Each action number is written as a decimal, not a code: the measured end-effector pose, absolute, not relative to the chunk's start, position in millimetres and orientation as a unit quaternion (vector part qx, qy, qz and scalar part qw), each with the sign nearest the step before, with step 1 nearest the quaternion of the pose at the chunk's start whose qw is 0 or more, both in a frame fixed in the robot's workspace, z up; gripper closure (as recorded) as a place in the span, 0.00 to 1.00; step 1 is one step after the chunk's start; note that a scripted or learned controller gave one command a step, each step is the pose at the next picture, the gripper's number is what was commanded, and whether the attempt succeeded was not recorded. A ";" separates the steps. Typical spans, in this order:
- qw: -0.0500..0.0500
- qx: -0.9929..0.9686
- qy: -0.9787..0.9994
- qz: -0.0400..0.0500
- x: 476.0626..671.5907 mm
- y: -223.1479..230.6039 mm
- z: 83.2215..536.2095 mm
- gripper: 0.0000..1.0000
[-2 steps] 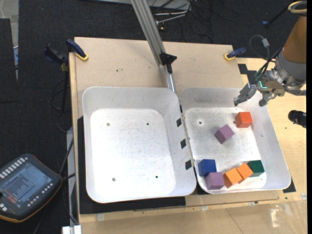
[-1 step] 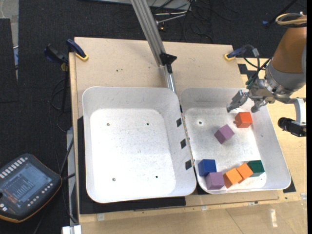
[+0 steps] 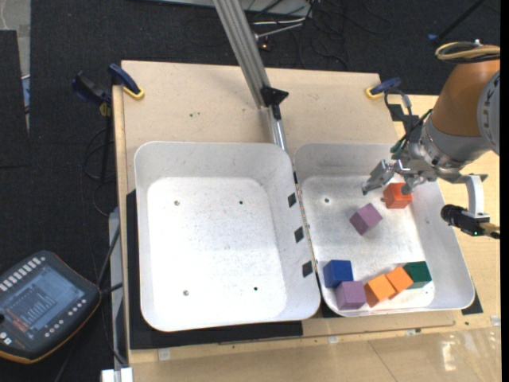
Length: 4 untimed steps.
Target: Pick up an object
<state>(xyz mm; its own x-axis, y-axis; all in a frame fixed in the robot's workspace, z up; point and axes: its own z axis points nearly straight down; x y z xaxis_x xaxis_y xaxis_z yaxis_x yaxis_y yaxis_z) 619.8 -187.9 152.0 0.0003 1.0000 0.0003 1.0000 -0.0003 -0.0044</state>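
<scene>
1. Background: dark carpeted floor with loose cables, a metal rail at the top, and a teach pendant (image 3: 40, 305) with a lit screen at lower left
2. Surface: a pale, flat wooden bench (image 3: 207, 102), speckled, with a blue-and-yellow clamp (image 3: 123, 82) at its upper left corner and another (image 3: 383, 87) at upper right. A slanted aluminium strut (image 3: 242, 42) crosses the top and ends between the bins
3. Left bin (image 3: 155, 161): shallow, white, rounded corners, matt floor flecked with dark specks
4. Right bin (image 3: 455, 281): same form, touching the left bin along a seam marked by black tabs
5. Contents of the right bin, all matt blocks with crisp edges:
   - orange-red cube (image 3: 397, 195), upper area
   - lilac cube (image 3: 366, 219), tilted, near the centre
   - blue cube (image 3: 338, 273), purple cube (image 3: 351, 294), orange cube (image 3: 380, 286) and green cube (image 3: 417, 274), lined up along the near wall, neighbours touching
6. Arm (image 3: 469, 106): smooth grey casing with an orange band, entering from the right
7. Gripper (image 3: 390, 176): metallic, hanging over the upper part of the right bin, just beside and partly over the orange-red cube. Whether its fingers are spread or closed cannot be told, nor whether the cube is gripped
</scene>
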 end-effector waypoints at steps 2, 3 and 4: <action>-0.009 -0.707 -0.707 -0.004 625.1 -189.6 131.1 1.00; -0.004 -0.706 -0.708 -0.002 630.5 -190.5 195.4 1.00; -0.004 -0.707 -0.707 -0.002 629.0 -197.2 242.3 1.00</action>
